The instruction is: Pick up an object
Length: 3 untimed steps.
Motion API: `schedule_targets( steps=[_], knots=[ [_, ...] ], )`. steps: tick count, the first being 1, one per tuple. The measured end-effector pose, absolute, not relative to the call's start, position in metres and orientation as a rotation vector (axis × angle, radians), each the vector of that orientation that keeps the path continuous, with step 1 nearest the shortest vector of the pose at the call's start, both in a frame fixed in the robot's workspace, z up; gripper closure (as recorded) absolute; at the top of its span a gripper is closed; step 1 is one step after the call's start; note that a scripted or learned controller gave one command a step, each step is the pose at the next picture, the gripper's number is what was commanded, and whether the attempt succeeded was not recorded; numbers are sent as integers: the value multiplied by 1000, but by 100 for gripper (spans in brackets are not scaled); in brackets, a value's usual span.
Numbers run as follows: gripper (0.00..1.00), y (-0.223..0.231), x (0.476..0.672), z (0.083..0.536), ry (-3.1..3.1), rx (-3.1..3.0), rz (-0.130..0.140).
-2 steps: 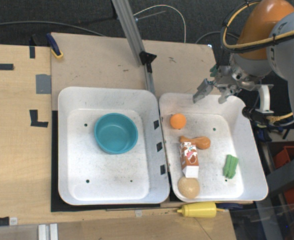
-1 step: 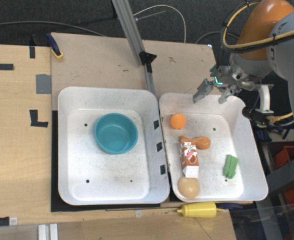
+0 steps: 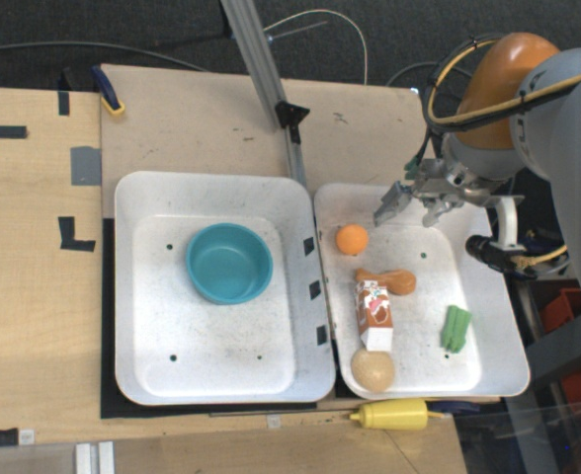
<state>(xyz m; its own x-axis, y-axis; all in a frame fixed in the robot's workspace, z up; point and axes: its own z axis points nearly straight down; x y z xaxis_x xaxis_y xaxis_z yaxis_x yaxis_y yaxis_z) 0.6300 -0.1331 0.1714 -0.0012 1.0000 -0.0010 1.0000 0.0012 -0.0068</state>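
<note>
My gripper (image 3: 412, 211) hangs over the back of the right bin (image 3: 488, 294), its two fingers spread apart with nothing between them. Just left of and below it lies an orange ball (image 3: 351, 240). Further forward in the same bin are a brown drumstick-shaped piece (image 3: 393, 281), a red and white carton (image 3: 374, 316), a tan round object (image 3: 373, 370) and a green block (image 3: 456, 328). In the left bin (image 3: 152, 363) sits a teal bowl (image 3: 229, 263).
A yellow bottle (image 3: 399, 415) lies on the bench just in front of the right bin. A grey metal pole (image 3: 261, 57) slants down to the gap between the bins. Cables loop behind the bins near the arm.
</note>
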Motion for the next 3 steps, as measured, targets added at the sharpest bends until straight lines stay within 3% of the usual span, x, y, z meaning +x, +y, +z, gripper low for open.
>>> schedule_targets(
  steps=[1,2,3],
  knots=[
    [0,-133,620,110,-2219,-2216,10],
    [0,-132,620,89,-2225,-2220,3],
    [100,-131,621,99,-2226,-2218,1]
  ],
)
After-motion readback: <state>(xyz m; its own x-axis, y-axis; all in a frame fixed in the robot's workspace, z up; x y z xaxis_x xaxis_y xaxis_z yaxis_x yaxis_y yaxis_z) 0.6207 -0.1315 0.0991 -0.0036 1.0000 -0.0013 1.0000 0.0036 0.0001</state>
